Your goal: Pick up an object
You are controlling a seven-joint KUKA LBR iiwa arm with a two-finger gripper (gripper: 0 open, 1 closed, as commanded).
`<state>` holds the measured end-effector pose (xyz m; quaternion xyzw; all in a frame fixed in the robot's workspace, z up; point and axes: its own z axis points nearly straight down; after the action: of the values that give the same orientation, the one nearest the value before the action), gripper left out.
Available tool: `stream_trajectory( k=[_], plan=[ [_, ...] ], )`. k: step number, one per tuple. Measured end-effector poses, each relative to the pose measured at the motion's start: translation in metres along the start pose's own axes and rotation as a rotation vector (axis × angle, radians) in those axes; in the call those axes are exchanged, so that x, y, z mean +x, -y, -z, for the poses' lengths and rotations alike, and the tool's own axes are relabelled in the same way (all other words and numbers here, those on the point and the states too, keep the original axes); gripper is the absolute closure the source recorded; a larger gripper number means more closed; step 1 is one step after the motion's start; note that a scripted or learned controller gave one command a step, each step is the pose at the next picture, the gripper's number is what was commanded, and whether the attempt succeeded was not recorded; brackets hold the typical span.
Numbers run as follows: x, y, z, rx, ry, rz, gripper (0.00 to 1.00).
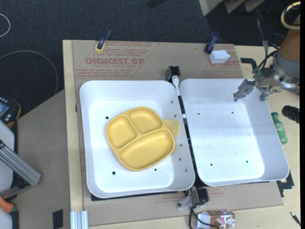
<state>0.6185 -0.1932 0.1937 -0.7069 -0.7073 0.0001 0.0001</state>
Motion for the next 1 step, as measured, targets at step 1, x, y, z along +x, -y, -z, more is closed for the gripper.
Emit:
stream_trajectory(
  k=[1],
  plan=[
    [0.0698, 0.0075, 0.2543, -0.018, 0.003, 0.005, 0.0]
  ],
)
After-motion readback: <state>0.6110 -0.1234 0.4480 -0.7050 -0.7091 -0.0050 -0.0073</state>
